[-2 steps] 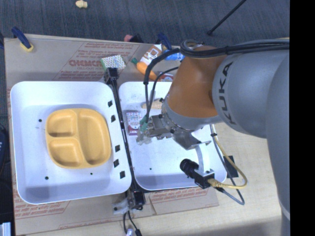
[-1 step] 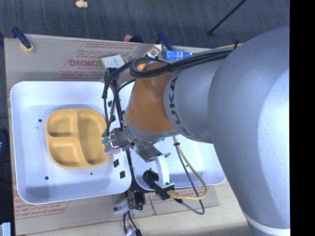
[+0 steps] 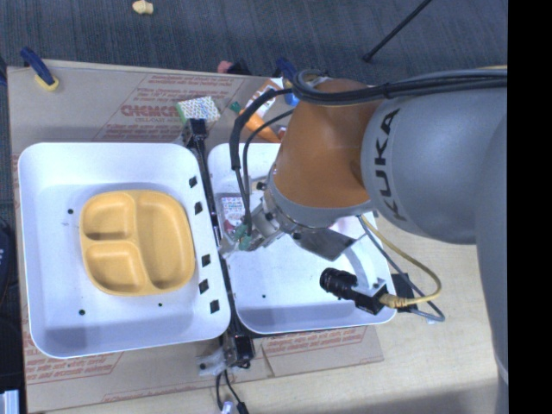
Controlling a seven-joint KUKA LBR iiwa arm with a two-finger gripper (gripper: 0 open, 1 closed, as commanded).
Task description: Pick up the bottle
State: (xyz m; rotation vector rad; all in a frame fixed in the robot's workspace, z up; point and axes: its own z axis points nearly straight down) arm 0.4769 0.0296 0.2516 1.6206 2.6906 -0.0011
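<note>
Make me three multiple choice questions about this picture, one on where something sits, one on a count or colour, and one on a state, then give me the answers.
1. Where does the yellow three-compartment plastic plate lie?
A. In the left shallow white bin
B. In the right shallow white bin
C. On the floor above the bench

2. How many compartments does that plate have?
A. Two
B. Three
C. Five

3. How does the grey arm with the orange band stand just now?
A. Lowered over the right bin
B. Parked over the left bin
C. Resting on the plate

Answers:
1 A, since the plate sits inside the left bin's walls.
2 B, since ridges split it into two small sections and one large.
3 A, since the orange wrist section covers much of the right bin's upper half.
</note>
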